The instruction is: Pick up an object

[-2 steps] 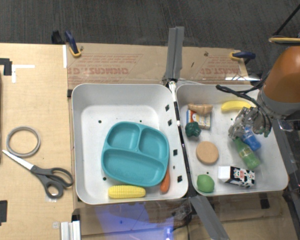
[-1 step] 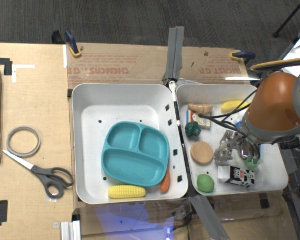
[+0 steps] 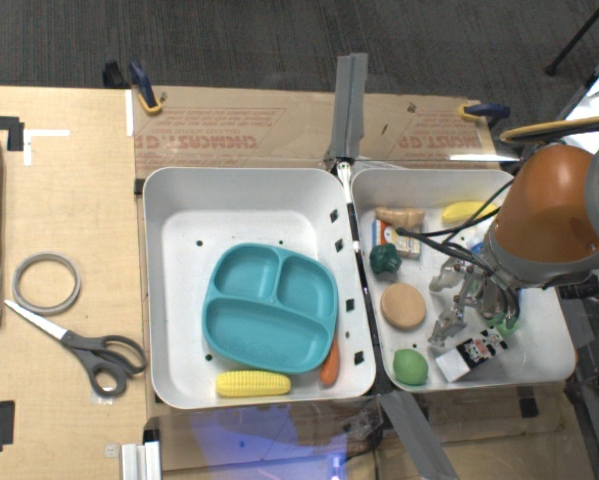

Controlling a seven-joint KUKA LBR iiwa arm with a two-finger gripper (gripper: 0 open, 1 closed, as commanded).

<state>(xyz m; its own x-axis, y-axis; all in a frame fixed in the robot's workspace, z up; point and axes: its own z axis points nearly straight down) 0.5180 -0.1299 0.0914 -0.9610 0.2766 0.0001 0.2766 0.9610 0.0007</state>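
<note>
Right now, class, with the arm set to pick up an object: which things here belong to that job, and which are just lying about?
Belongs to the job:
- claw
- right bin
- tan round disc
- green ball
- dark green toy
- yellow piece

Lying about:
- scissors
- tape roll
- teal divided plate
- corn cob
- carrot

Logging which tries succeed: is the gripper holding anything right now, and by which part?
Cannot be told. The gripper is down in the right bin among the items, but nothing is clearly seen between its fingers.
</note>
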